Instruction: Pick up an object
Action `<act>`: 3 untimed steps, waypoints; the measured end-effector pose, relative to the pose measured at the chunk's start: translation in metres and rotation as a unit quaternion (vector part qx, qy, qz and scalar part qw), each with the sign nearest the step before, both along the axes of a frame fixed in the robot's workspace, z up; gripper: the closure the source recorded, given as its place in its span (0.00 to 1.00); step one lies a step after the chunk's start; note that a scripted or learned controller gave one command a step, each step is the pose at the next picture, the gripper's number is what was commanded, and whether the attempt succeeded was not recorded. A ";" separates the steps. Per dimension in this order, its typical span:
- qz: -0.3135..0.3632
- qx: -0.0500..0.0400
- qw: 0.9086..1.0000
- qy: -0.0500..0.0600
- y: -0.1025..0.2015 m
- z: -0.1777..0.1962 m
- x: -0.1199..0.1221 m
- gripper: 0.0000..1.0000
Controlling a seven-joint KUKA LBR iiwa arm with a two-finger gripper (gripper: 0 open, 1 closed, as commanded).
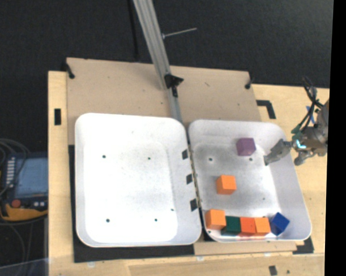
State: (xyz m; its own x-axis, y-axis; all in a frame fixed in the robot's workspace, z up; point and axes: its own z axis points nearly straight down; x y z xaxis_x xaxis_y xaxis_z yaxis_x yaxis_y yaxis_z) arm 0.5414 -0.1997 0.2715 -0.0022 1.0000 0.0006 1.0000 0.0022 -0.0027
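Spread wide, the gripper hangs over the right rim of the right bin, one finger reaching in over the bin floor and the other lying nearer the rim, with nothing between them. Just to the left of the gripper sits a purple cube, the nearest block, close to but apart from the inner finger; it stands flat with its edges roughly square to the bin walls, and being a cube it has no clear long axis. Below the purple cube, toward the middle of the bin, lies an orange cube, turned slightly. Farther below that, along the bin's near wall, runs a row of blocks touching side by side: an orange one, a green one, a red-orange one, another orange one, and a blue cube at the right end, tilted against the corner. Left of the purple cube's bin, touching it along one side, lies the left bin. Both rest on a wooden bench.
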 end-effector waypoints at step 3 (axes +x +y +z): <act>-0.002 0.000 1.000 0.001 0.005 -0.098 -0.008 0.00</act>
